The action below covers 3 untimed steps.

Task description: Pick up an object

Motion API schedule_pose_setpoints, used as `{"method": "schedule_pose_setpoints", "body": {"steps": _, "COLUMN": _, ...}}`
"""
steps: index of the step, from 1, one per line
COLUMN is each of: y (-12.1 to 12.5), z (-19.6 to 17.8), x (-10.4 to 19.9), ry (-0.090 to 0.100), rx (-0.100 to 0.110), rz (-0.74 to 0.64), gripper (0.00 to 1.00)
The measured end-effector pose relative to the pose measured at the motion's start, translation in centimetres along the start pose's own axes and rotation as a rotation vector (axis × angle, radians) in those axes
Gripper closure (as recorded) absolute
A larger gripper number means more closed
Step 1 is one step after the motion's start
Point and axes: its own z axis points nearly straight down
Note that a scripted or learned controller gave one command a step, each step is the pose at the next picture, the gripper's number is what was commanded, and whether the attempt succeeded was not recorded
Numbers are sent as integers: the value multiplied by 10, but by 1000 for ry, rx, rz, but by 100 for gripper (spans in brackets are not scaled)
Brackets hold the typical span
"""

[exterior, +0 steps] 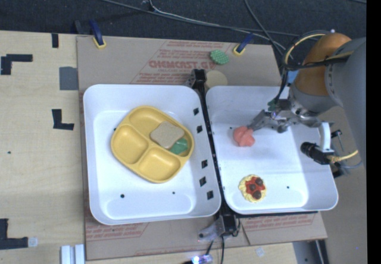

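A robotics lab: taped cardboard bench (178, 66), clamps (97, 35), loose cables (178, 16), two white bins (95, 156).

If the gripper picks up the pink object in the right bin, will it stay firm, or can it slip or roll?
The pink object looks rounded and lumpy, so it may roll a little if nudged on the smooth floor of the right bin. It seems small beside the gripper, so probably light. Its surface looks matte, perhaps not very slippery, but its stiffness cannot be judged.

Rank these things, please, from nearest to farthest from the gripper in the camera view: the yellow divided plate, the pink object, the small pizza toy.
From the gripper:
1. Pink object, right bin, just beside the gripper.
2. Small pizza toy, right bin, near its front edge.
3. Yellow divided plate, left bin.
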Motion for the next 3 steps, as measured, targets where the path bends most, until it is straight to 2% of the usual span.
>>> {"method": "schedule_pose_setpoints", "body": {"steps": 1, "y": 2, "z": -13, "x": 0, "ry": -2, "rx": -5, "rz": -1, "gripper": 100}}
{"method": "schedule_pose_setpoints", "body": {"steps": 2, "y": 1, "z": -55, "x": -1, "ry": 3, "rx": -2, "rz": 1, "gripper": 100}}
{"method": "schedule_pose_setpoints", "body": {"steps": 3, "y": 5, "z": -118, "x": -2, "ry": 2, "rx": -4, "rz": 0, "gripper": 100}}
